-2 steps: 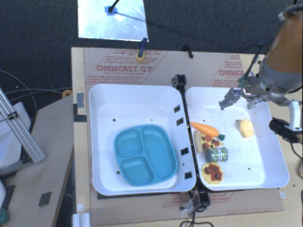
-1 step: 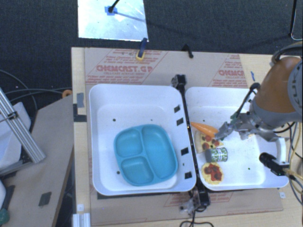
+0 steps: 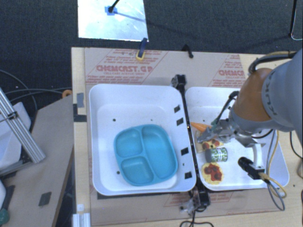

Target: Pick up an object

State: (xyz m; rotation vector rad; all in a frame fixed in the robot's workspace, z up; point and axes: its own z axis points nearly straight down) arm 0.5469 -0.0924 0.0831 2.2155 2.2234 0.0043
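Reaching into the right bin (image 3: 279,171) from the right, the arm (image 3: 265,100) is seen with its claw (image 3: 208,135) lowered among a small cluster of objects near the bin's left wall. Whether the claw is spread or pressed together cannot be told, since its tip is small and merges with the items beneath it, and nothing can be confirmed as gripped.

For the step to be done well, one item should be singled out rather than the whole cluster. The green can (image 3: 217,154), lying on its side just below the claw, is judged the firmest candidate; it should be straddled across its round body so that it is not rolled away. The orange carrot-like piece (image 3: 200,126), lying close to the divider (image 3: 187,136) between the bins, is thin and would probably slip. The flat yellow disc with red topping (image 3: 212,173), resting near the bin's front edge, offers little to pinch. A straight lift should be made only once an item is clearly between the fingers.

As for containers, the left bin (image 3: 109,103) holds a blue divided tray (image 3: 144,154) with three compartments, in which nothing is seen. The right bin holds the can, the carrot-like piece, the topped disc and a small pale item partly hidden under the claw. Both bins rest on the tabletop (image 3: 123,67).
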